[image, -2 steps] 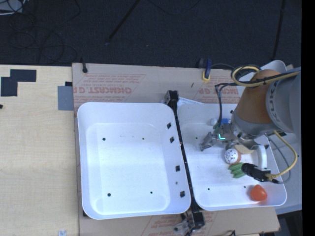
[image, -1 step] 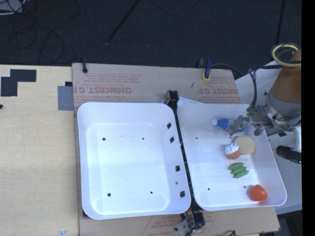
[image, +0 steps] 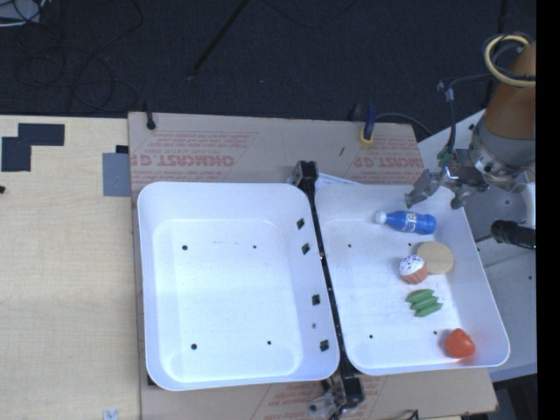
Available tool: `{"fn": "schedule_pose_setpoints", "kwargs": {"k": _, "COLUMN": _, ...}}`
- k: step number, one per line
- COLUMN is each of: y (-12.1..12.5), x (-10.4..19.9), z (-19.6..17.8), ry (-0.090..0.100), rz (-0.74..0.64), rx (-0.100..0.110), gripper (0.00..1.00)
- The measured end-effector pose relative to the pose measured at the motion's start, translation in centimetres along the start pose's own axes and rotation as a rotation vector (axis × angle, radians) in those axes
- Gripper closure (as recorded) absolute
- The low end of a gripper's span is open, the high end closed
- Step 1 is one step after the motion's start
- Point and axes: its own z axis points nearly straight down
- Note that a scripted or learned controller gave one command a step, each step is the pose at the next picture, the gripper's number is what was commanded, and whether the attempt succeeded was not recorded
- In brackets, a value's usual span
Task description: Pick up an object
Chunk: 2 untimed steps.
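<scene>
Blue bottle (image: 408,222) lies in the right bin (image: 367,339) (near its top), just below the open, empty end effector (image: 444,192).

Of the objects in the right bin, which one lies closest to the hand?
The blue bottle, lying on its side at the bin's far end, just below the hand. The cupcake, green beans and tomato sit farther away.

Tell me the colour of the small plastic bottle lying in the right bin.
Blue with a white cap, seen in the camera view.
</scene>
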Motion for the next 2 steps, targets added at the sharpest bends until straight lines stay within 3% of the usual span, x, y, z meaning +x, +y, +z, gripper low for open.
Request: {"fn": "schedule_pose_setpoints", "kwargs": {"k": 2, "y": -0.17, "x": -1.02, "z": -3.71, "ry": 0.001, "rz": -0.001, "rx": 0.005, "gripper": 0.00}}
